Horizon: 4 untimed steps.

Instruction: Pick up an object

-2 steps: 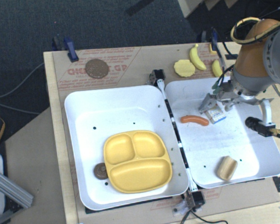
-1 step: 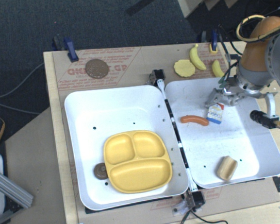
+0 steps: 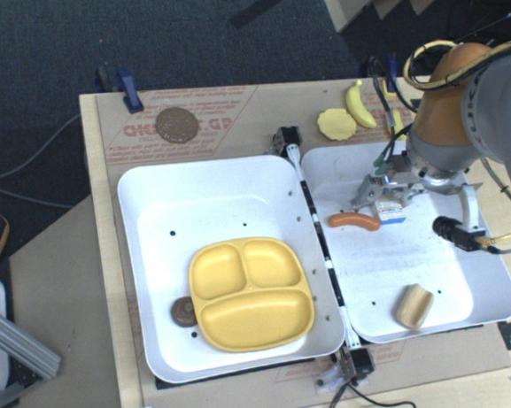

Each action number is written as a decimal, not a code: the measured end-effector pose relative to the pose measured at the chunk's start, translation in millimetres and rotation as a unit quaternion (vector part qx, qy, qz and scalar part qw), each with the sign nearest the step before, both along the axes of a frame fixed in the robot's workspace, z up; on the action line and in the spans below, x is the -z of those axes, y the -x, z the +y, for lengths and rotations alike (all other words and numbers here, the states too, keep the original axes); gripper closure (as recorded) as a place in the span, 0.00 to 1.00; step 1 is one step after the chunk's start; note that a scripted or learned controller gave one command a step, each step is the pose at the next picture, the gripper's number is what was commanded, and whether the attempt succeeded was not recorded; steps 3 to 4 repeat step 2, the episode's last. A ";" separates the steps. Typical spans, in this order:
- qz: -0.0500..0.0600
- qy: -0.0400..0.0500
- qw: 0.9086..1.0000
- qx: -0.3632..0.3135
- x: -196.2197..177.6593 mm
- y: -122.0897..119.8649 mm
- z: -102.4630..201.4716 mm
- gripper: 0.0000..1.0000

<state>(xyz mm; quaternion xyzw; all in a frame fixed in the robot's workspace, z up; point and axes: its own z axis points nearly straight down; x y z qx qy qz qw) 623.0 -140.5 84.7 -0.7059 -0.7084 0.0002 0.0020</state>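
Sausage [image 3: 354, 222], smooth orange cylinder, beside pincer [image 3: 387, 198]

Orange sausage [image 3: 355, 222] flat in right bin [image 3: 478, 308]

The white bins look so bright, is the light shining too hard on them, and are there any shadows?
In the camera view, the left bin and right bin look evenly bright, with little glare; the yellow divided plate casts only a faint shadow; the sausage stays sharp, while the claw looks cluttered and hard to make out.

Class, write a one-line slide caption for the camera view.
Gripper poised over the right bin near a toy hot dog; yellow divided plate in the left bin.
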 end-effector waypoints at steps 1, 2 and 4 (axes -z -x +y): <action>-0.002 0.001 1.000 0.001 -10.6 -1.1 -2.7 1.00; -0.006 0.001 1.000 -0.001 -89.0 17.1 49.6 1.00; -0.006 0.001 1.000 -0.001 -89.0 17.1 49.6 1.00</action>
